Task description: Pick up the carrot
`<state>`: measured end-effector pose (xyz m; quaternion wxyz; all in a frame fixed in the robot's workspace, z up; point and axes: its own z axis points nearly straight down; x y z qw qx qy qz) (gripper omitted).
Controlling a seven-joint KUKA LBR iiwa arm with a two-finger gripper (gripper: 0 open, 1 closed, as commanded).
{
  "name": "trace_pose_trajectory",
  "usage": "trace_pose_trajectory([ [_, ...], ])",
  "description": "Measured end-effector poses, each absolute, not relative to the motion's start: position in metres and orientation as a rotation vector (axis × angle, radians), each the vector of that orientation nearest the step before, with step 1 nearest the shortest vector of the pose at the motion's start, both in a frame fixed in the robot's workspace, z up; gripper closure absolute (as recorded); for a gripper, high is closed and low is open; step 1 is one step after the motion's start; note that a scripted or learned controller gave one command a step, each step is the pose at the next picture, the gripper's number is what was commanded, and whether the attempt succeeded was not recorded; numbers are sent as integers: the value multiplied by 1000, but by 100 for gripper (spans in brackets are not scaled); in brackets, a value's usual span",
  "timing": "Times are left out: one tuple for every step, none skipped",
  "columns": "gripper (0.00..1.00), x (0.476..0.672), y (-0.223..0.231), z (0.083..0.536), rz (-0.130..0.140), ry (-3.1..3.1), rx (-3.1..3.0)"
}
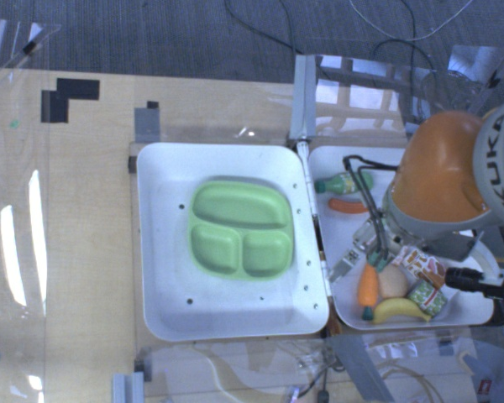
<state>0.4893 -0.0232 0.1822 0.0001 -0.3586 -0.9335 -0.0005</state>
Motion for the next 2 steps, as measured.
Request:
trace_pose_trajectory([
  [0,488,-54,182,-2,-3097,-519],
  [0,488,-54,182,-2,-3097,-519],
])
